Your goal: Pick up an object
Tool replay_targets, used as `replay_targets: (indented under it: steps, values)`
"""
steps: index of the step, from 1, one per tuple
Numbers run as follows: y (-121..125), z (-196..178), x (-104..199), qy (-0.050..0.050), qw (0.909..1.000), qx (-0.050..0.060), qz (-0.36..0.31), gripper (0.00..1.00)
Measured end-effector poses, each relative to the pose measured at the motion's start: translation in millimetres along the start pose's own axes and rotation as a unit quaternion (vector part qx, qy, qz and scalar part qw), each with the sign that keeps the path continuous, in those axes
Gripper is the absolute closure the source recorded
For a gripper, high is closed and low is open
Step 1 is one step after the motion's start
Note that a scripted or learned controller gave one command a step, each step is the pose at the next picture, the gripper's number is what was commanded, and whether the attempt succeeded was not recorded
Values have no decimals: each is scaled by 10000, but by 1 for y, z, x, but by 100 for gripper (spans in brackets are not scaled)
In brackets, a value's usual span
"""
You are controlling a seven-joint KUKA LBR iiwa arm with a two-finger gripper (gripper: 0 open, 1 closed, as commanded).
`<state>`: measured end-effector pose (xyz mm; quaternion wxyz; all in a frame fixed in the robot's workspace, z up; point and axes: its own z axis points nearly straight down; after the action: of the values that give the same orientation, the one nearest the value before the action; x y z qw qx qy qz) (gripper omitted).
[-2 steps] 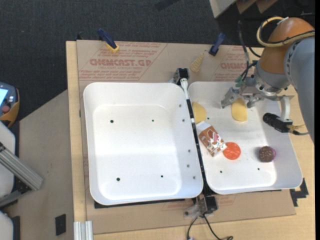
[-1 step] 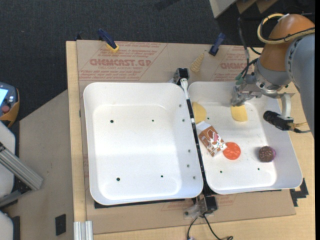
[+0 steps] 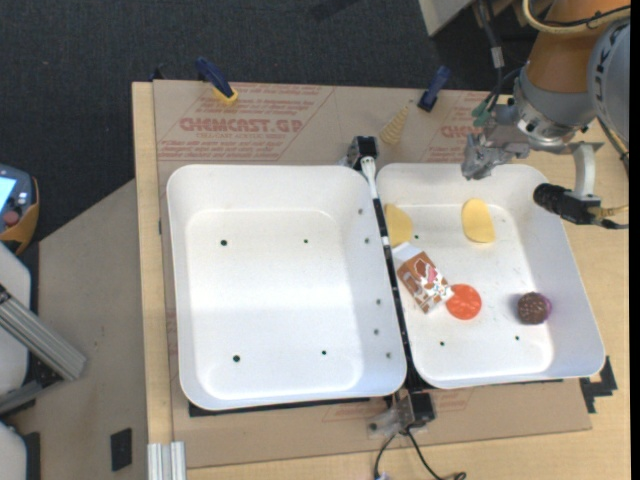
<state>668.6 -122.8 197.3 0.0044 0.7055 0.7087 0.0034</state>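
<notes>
One pale yellow oval obj [image 3: 479, 220] in rt bin [image 3: 570, 268]; pincer [image 3: 480, 163] state can't tell.

Both bins, the left bin [image 3: 270, 288] and the right bin [image 3: 560, 268], are plain white with small dark dots on their floors, and they sit on a tan cardboard sheet [image 3: 300, 118] printed with reddish lettering. In the right bin lie two pale yellow pieces [image 3: 479, 220] [image 3: 398, 225], a flat orange-red disc [image 3: 463, 302], a dark maroon ball [image 3: 533, 308], and a small packet [image 3: 423, 281] patterned in brown, white and red. Two blue clamps [image 3: 216, 78] [image 3: 434, 87] grip the sheet's far edge, and the arm [image 3: 570, 38] is grey with an orange band.
</notes>
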Motion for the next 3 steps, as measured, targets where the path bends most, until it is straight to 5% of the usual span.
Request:
replay_targets:
  steps: [1,2,3]
  values:
    - [-74,117,-34,19,9999,93,54,100]
    - [-45,-29,-97,-46,10000,-38,42,100]
    - [-96,111,-17,46,9999,134,3,100]
